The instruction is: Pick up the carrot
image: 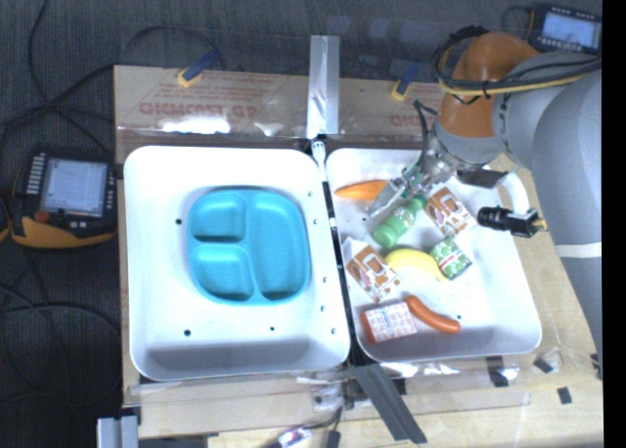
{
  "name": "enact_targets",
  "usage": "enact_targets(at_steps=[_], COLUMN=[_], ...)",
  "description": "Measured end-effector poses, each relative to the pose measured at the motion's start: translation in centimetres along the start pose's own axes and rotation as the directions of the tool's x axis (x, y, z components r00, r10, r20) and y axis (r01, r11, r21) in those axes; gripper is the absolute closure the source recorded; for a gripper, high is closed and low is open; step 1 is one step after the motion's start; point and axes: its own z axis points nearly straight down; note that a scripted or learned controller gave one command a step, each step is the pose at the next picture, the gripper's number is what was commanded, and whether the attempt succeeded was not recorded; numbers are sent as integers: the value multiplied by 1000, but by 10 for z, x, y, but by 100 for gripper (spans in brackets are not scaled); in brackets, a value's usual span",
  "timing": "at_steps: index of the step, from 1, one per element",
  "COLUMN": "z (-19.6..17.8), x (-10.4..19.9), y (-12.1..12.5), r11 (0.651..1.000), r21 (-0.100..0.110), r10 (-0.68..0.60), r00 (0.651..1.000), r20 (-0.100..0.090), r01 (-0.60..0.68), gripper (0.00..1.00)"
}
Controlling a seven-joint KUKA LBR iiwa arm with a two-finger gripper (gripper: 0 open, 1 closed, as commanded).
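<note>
The carrot (360, 190), orange and tapered, lies near the back left corner of the right bin (518, 290), its tip pointing left. My gripper (399, 198) hangs just to the carrot's right, slanting down to the left from the orange-banded wrist (479, 94). Its tip is over the top of a green bottle (394, 225), close beside the carrot's thick end. I see nothing held in the gripper.
The right bin also holds a yellow banana-like fruit (413, 262), three small cartons (448, 211) (452, 260) (374, 272), a red packet (389, 322) and a red sausage (432, 315). A blue divided tray (246, 244) lies in the left bin (156, 338).
</note>
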Motion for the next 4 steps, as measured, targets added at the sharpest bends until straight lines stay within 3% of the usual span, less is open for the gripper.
enact_targets(at_steps=[1,2,3,4], z=[-1,-40,-95,-56], x=[14,43,122,86], y=[3,1,-45,-127], r11=[931,891,930,991], r21=[18,-6,-9,-7], r10=[-364,-455,-367,-136], r00=[931,891,930,991], r20=[0,11,6,4], r01=[364,455,367,136], gripper=[0,0,0,0])
